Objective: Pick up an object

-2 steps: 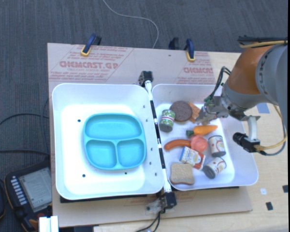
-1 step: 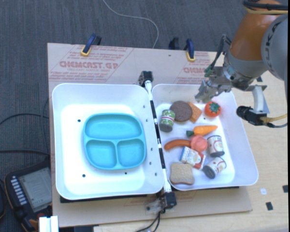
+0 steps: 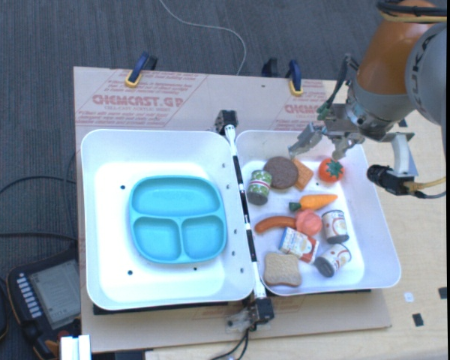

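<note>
Bench w/ two white bins: left bin (image 3: 105, 156) holds blue divided tray (image 3: 178, 218); right bin (image 3: 375, 238) holds toy food. Gripper (image 3: 321, 145) hovers over rear of right bin, jaws spread, nothing gripped. Tomato (image 3: 330, 170) just beside right fingertip.

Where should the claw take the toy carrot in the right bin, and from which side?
Grip the carrot across its thicker orange middle, coming straight down from above. It lies flat, long axis running left to right, so the fingers should close across its narrow width, probably clear of the pink piece just below it.
</note>
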Tool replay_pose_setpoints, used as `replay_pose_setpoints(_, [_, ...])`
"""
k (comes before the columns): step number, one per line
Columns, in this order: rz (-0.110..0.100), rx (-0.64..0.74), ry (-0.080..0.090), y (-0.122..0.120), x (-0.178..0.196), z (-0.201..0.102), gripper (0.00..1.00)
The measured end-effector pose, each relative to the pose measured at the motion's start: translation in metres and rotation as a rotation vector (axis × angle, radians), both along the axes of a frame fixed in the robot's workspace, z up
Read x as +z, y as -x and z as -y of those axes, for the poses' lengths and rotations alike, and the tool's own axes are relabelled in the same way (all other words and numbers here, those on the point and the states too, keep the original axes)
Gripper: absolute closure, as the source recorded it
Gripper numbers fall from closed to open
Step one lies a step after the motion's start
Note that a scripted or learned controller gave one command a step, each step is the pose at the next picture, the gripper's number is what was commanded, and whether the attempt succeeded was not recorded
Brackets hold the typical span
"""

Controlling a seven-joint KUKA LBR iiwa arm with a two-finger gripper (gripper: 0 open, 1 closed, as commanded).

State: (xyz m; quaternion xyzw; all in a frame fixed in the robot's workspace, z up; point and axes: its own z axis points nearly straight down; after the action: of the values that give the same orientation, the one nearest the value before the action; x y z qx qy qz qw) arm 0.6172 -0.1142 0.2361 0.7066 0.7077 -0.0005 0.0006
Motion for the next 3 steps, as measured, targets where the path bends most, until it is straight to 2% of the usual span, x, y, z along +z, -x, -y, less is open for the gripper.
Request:
replay_pose_setpoints(1, [-0.003,-0.001,-0.001,0.008,-0.084,-0.015,0.0])
replay_pose_setpoints(2, [0.018,-0.001,0.005,0.048,-0.127,-0.009,0.0])
replay_pose_setpoints(3, [0.019,-0.002,0.007,0.048,-0.118,-0.008,1.0])
